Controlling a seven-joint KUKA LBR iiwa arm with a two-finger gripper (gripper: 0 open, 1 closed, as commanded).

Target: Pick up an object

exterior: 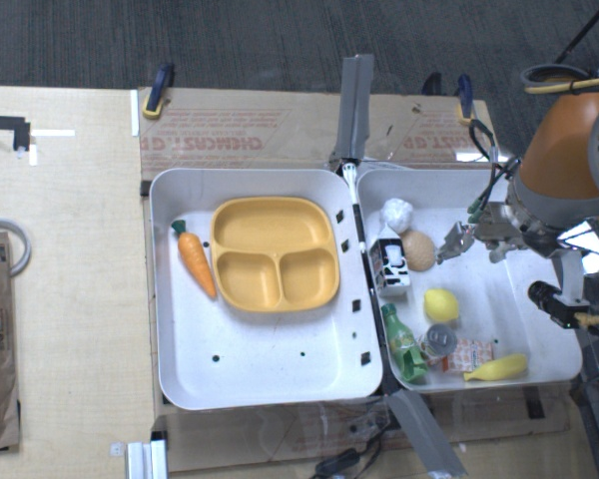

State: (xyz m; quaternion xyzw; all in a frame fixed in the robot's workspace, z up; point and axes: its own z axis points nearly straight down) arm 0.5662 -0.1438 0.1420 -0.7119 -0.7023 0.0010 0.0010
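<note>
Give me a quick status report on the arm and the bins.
Gripper over the right bin, beside the brown egg-shaped object, holding nothing visible. Lemon and banana untouched. Nothing blocking.

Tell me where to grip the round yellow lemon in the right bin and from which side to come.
Grip the round yellow lemon across its middle, coming straight down from above. It lies apart from the tan egg-shaped object and the green plastic bottle, so fingers likely fit on both sides. Its rounded shape may slip if gripped off-centre.
</note>
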